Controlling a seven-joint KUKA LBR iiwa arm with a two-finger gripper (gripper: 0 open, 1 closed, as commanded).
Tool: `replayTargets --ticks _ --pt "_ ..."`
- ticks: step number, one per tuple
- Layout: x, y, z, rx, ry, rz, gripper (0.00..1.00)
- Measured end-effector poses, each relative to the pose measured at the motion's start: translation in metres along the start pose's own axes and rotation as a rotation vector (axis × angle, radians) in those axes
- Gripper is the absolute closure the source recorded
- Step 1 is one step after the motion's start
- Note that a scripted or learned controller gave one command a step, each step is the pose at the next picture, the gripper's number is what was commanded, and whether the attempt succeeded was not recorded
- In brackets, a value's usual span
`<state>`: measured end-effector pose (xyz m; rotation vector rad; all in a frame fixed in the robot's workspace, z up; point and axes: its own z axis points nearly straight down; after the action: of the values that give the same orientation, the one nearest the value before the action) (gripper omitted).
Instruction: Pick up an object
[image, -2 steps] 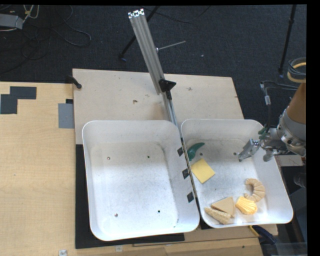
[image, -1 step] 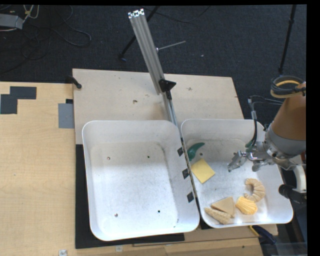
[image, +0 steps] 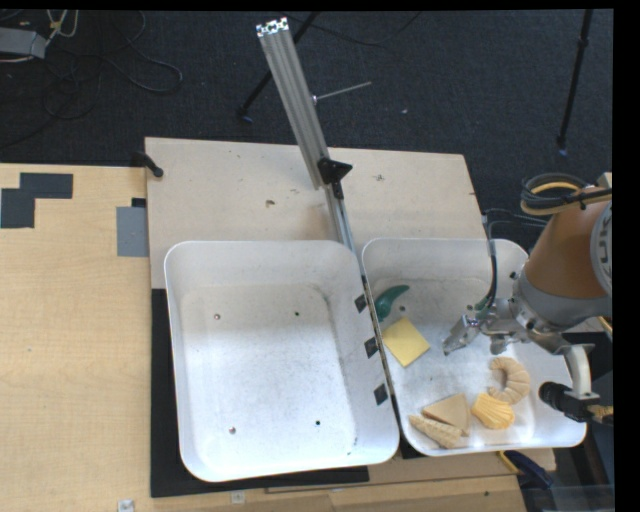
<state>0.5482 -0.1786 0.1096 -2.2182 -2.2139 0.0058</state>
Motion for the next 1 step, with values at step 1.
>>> replayTargets --ticks 1 --pt "-0.0020 0.0002 -0.0125 -0.003 -0.001 0.007 1.00"
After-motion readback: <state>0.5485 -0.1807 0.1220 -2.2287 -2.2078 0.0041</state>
